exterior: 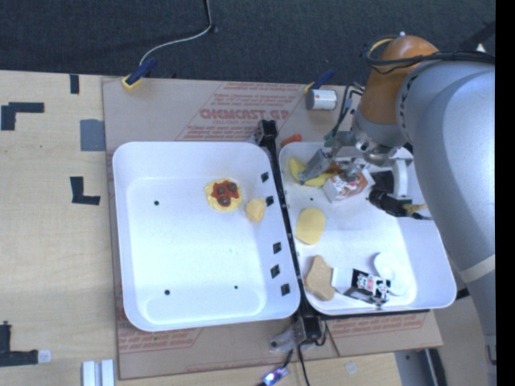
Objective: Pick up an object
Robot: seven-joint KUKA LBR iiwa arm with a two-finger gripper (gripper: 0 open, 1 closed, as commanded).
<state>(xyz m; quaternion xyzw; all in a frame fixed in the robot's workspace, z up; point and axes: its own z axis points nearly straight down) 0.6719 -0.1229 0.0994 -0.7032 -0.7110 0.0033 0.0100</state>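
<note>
Nearest the camera, along the front of the right bin (426, 284), a tan bread-like piece (319, 277) is lying beside a small black-and-white item (369, 284); a little further back a pale yellow lump (310, 225) is resting near the divider, well apart from the claw; across the divider, in the left bin (137, 215), a yellow disc with a red centre (224, 194) is sitting just beside a small yellow nugget (254, 210), both out of the way of the coming move.

At the far end of the right bin, the claw (342, 167) is hanging low over a tight cluster; a yellow curved piece (306, 174), banana-like, is lying just to the camera's left of it, its long axis running roughly toward the divider; a red-and-white packet (350, 186) is sitting directly under or against the claw, on the side nearer the camera. My judgement is that these two are the likeliest targets, the packet being closer. Whether the claw is spread or pressed together I cannot tell; nothing is visibly lifted off the bin floor.
</note>
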